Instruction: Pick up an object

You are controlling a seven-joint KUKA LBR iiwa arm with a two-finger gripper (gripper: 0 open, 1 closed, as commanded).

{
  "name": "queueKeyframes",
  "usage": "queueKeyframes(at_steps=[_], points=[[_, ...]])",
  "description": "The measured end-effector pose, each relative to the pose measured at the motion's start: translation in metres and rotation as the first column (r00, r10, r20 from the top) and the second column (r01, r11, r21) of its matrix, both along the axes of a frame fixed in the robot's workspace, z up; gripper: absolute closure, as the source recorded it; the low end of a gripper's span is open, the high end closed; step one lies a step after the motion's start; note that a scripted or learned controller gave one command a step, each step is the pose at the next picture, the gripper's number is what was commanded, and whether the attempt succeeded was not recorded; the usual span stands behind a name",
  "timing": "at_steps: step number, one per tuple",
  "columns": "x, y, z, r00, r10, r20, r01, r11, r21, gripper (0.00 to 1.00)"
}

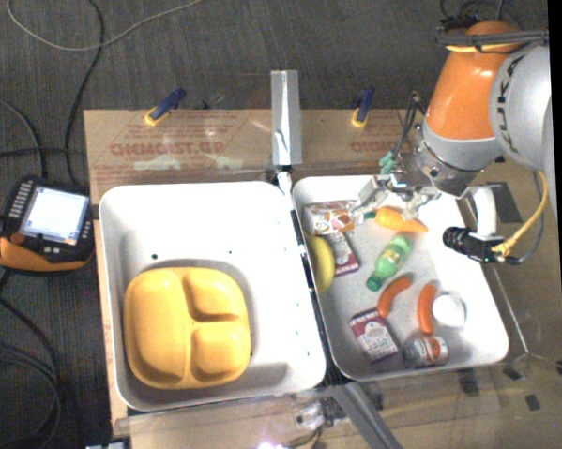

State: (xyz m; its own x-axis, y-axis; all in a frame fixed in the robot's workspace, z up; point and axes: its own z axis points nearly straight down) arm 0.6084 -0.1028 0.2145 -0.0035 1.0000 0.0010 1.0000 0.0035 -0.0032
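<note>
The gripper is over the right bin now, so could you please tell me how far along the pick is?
Done: the gripper has reached the right bin and sits just above an orange carrot-like piece. In hand: nothing visibly between its fingers. Left: closing on an object and lifting it; the green bottle lies close by.

"kuka" in part on the arm [527, 84], faint red print on cardboard sheet [178, 144], unreadable
</note>
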Motion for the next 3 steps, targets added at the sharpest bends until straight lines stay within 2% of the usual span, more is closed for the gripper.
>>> queueKeyframes(at_steps=[1,2,3], points=[[0.0172,-0.0418,-0.1207,0.997,-0.077,0.003,0.077,0.997,-0.003,0.0],[0.0166,-0.0409,-0.113,0.997,-0.077,0.0,0.077,0.997,0.0,1.0],[0.0165,-0.0409,-0.1131,0.997,-0.077,0.0,0.077,0.997,0.0,0.0]])
